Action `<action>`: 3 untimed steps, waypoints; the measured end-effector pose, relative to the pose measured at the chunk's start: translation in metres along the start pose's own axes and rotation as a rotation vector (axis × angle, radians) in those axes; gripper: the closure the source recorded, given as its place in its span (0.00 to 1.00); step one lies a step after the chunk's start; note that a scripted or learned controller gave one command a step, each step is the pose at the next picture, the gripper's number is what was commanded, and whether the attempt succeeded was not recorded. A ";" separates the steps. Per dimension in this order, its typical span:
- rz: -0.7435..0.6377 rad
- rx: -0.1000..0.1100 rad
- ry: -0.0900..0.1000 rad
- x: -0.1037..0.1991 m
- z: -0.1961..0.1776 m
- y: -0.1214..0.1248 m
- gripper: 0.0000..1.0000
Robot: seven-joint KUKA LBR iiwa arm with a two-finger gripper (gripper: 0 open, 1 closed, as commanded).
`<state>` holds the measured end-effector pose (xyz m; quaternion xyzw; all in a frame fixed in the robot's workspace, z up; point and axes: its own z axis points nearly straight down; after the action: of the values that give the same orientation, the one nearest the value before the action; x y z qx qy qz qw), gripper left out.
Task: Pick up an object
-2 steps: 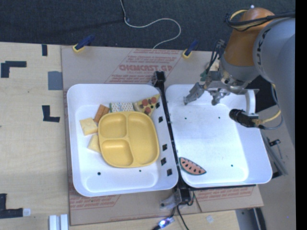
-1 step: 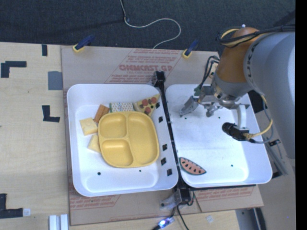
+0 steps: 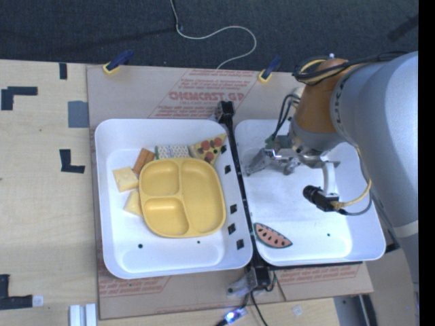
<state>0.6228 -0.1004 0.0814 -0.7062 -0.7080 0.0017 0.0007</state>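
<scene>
The end effector (image 3: pixel 257 163) hangs low in the right bin (image 3: pixel 299 240), fingers apart, holding nothing; the watermelon slice toy (image 3: pixel 272 237) lies toward the bin's near edge, its long axis across.

Watermelon slice (image 3: pixel 272 237) flat, rt bin front

Fixed overhead cam, slanted, both bins (image 3: pixel 109 182)

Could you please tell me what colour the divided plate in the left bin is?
The divided plate is plain yellow, seen clearly in the camera view.
</scene>
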 end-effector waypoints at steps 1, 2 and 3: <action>0.000 -0.003 0.000 0.000 -0.013 0.001 1.00; 0.001 -0.006 0.001 0.002 -0.056 0.006 1.00; 0.001 -0.008 0.001 0.000 -0.118 0.000 1.00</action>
<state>0.6234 -0.1002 0.1990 -0.7067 -0.7075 -0.0013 -0.0017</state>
